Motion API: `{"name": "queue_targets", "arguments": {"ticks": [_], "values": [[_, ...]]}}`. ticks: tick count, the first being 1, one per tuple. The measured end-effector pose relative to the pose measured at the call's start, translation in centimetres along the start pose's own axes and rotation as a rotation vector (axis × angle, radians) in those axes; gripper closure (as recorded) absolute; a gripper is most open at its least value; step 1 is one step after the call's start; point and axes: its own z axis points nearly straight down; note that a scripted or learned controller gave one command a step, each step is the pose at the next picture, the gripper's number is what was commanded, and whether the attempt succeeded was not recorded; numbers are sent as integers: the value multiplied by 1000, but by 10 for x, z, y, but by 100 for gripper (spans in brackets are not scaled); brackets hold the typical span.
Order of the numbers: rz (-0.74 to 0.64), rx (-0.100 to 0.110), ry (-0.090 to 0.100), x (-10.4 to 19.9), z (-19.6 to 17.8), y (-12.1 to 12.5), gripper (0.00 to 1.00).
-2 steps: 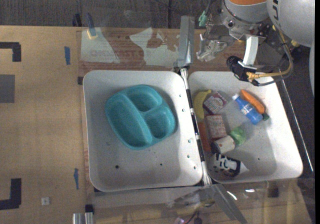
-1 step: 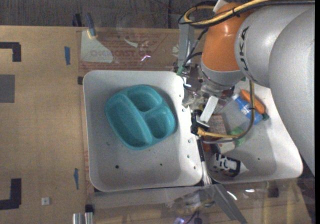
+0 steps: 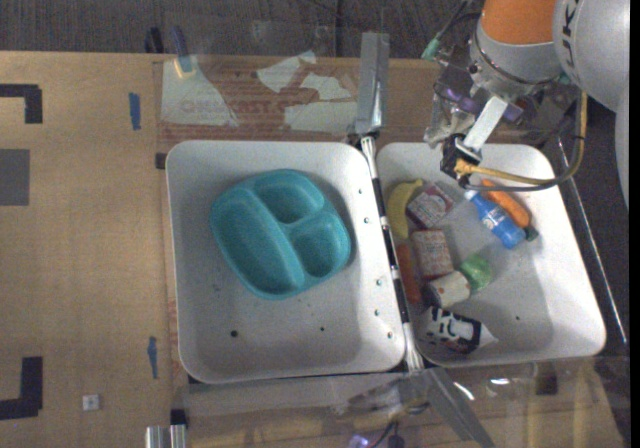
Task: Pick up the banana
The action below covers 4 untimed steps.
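The banana [image 3: 402, 206] lies in the right bin [image 3: 552, 308], at that bin's far corner by the wall shared with its neighbour, and is partly covered by a maroon packet [image 3: 433, 203]. What shows is a short, curved yellow piece, and its long axis seems to run along that wall. My gripper [image 3: 447, 124] hangs over the same bin's far rim, so the banana lies nearer the camera and toward the shared wall. I cannot tell whether the gripper is open or closed.

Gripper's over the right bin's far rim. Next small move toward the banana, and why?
Probably shift the gripper toward the left bin and the camera until it is over the banana, which lies against the right bin's left wall beside a small carton; the gripper hangs beyond it.
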Motion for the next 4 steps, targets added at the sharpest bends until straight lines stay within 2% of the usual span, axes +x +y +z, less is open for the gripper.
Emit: {"name": "queue_targets", "arguments": {"ticks": [1, 2, 3, 4], "values": [[-339, 4, 0, 35, 77, -10, 100], [-65, -2, 0, 19, -53, 31, 100], [236, 6, -2, -83, -13, 79, 100], [554, 7, -2, -107, 12, 87, 100]]}}
